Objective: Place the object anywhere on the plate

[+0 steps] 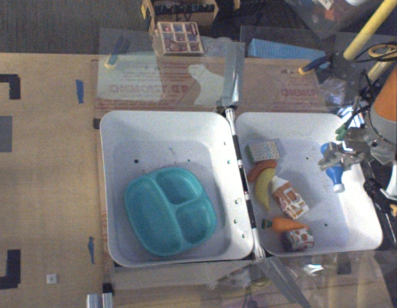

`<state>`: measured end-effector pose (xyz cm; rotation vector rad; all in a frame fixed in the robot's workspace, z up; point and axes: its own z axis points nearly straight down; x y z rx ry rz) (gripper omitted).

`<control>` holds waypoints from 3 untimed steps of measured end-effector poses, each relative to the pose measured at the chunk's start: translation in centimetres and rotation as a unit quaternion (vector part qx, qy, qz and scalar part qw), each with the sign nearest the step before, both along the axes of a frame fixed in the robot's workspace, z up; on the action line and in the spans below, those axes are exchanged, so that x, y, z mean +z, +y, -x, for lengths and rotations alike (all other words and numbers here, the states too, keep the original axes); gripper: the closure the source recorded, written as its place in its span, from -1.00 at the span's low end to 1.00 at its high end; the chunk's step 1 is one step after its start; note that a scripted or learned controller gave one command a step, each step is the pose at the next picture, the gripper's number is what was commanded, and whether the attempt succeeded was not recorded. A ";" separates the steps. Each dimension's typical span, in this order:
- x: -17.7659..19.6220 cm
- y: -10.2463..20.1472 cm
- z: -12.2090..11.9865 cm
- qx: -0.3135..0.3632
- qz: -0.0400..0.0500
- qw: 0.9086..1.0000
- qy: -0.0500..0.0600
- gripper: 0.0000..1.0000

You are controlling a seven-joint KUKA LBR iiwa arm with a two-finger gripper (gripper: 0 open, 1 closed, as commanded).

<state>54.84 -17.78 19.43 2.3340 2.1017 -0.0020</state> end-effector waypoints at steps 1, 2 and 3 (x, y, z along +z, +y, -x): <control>-0.7 6.2 -2.2 -0.024 0.000 1.000 -0.001 1.00; -1.1 13.2 -0.9 -0.177 -0.001 0.984 0.003 1.00; -1.1 19.4 -0.9 -0.174 -0.001 0.985 0.002 1.00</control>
